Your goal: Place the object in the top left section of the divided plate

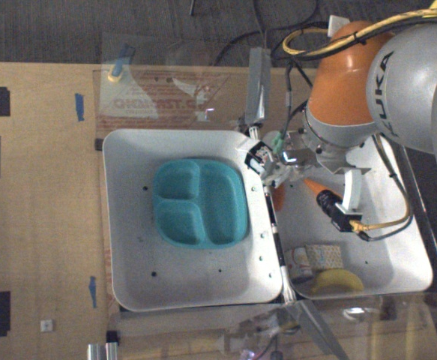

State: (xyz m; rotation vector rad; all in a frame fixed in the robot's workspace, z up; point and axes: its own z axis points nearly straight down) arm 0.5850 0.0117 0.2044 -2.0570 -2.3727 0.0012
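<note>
The gripper (269,172) hangs at the left edge of the right bin (398,268), just beside the wall shared by the two bins, and whether it is apart or together cannot be told, since the wrist hides it. An orange object (310,185) lies in the right bin right beneath the wrist, partly covered; it looks like a carrot-shaped toy, though too little of it shows to be sure it is the thing to move. Judged from that, it would be light, stiff and smooth, likely to roll or slip, so a hold across its thicker middle seems safest. Near the front of the same bin lie a yellow banana (337,280) and a small pale packet (317,257), close together. The grey arm (398,73) with its orange band enters from the right. In the left bin (128,268) sits the teal divided plate (201,202), near the middle, its sections bare. Both white bins rest on a brown cardboard-coloured bench (38,223) marked with blue and black tape. Dark floor and loose cables lie beyond.
</note>
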